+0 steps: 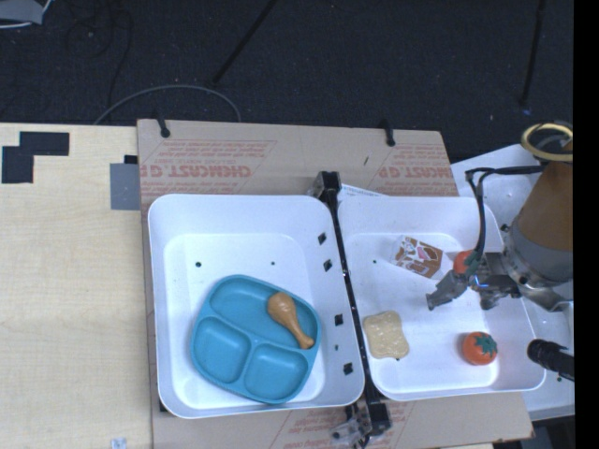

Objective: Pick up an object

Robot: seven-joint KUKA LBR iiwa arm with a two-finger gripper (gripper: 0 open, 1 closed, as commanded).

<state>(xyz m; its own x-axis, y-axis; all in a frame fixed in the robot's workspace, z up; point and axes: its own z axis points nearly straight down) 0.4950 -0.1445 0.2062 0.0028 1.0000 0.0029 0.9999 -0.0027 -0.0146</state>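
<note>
**Approach over the right bin, no catch yet**

Hovering low in the right bin [440, 215], at the frame's right-centre: the gripper [465, 288], one dark finger [445, 294] angled out toward the left. Hard to judge how wide the jaws stand; the other finger lost in the wrist clutter, so cannot tell. Nothing seen pinched between them.

Candidates close by: a small orange-red item [462, 262] just beside the wrist, a printed packet [418, 256] up and left, a beige slice of bread [386, 334] lower left, an orange tomato-like toy [478, 347] at lower right. Over in the left bin [178, 232], a blue divided plate [234, 354] bearing a toy drumstick [291, 318], well apart from the action.

Step in hand, by the look of it: settling on a target. Next move calls for centring over one item, dropping straight down, closing cleanly.
</note>
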